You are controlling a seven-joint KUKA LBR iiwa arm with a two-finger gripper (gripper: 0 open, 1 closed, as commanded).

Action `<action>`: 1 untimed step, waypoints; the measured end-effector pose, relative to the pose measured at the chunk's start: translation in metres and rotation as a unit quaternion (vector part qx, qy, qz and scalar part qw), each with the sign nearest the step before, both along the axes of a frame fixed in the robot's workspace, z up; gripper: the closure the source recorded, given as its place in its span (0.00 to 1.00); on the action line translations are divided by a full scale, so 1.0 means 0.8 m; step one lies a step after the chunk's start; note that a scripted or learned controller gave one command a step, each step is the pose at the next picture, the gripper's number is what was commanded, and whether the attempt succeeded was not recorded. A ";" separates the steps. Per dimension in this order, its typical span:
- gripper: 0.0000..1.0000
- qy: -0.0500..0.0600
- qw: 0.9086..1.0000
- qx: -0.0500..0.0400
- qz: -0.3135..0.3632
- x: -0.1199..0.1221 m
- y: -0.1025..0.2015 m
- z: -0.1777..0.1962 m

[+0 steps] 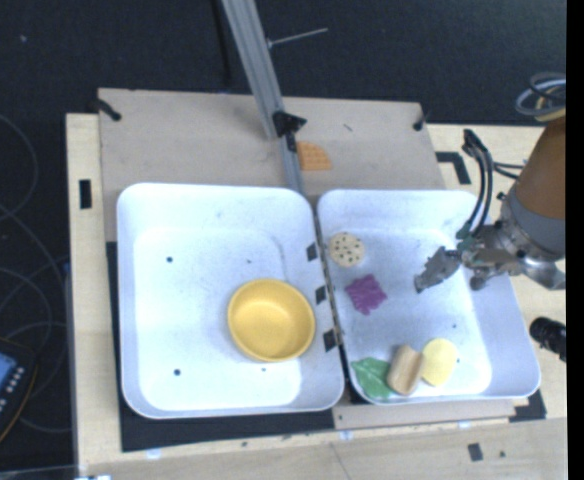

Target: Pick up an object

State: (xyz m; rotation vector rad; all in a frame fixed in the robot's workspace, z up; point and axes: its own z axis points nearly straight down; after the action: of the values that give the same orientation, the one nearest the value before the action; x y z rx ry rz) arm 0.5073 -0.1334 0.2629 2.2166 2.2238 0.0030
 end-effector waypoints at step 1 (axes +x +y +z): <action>0.00 0.000 1.000 0.000 -0.001 0.000 -0.001 0.000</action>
State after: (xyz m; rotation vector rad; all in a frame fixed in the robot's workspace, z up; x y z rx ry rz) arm 0.5073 -0.1338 0.2630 2.2190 2.2202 0.0033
